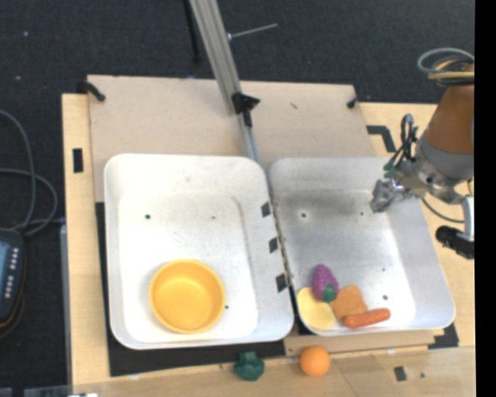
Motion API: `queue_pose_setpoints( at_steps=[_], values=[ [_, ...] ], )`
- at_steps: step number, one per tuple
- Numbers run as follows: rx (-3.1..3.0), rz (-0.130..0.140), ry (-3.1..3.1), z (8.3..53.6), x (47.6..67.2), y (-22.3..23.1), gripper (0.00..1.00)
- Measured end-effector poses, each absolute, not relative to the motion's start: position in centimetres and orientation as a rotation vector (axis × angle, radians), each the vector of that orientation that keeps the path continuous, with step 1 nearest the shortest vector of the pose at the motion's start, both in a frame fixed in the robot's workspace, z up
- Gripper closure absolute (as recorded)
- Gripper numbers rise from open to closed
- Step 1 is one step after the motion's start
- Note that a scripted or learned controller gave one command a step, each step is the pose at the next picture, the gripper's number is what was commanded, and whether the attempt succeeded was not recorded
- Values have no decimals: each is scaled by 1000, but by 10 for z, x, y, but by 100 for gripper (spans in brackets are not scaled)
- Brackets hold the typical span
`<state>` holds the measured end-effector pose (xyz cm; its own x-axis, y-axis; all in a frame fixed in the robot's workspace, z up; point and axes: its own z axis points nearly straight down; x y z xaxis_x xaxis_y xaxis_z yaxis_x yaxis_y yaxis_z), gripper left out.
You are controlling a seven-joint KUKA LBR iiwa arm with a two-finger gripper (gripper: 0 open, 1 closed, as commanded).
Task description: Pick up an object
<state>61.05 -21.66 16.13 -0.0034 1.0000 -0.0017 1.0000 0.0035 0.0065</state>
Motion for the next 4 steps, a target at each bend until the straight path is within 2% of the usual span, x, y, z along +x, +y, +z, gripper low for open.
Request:
queue_pose_setpoints(
  at_steps=[1,2,4],
  values=[
    [2212,3,2222,222,615,-224,100],
    [2212,3,2225,247,616,-226,100],
    [2214,2,2230,234,637,-120,100]
  ],
)
